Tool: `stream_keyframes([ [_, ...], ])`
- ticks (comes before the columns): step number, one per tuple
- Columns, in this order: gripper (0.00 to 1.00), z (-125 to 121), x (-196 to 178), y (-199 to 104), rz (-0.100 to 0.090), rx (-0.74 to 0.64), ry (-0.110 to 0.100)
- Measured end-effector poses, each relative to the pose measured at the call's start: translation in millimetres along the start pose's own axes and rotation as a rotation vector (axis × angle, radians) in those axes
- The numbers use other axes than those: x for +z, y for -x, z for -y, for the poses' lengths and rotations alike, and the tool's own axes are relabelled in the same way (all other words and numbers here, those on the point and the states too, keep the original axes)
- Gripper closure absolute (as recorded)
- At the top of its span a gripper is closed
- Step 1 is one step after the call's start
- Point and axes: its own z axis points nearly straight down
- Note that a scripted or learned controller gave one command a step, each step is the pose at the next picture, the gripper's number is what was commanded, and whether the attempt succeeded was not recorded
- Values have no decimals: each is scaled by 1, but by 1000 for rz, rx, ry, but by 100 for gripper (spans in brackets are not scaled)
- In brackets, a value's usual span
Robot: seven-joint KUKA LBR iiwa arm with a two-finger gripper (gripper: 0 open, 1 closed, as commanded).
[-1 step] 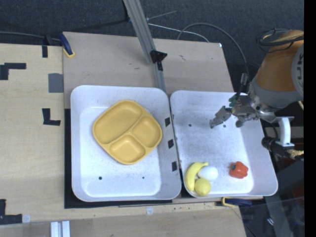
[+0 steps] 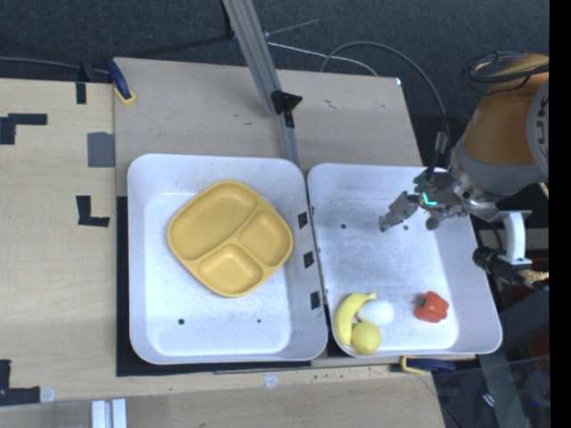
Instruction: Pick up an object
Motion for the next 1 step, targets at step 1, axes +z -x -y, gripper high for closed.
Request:
stream_keyframes([
  [1,0,9,49,-6,0,1,-6],
])
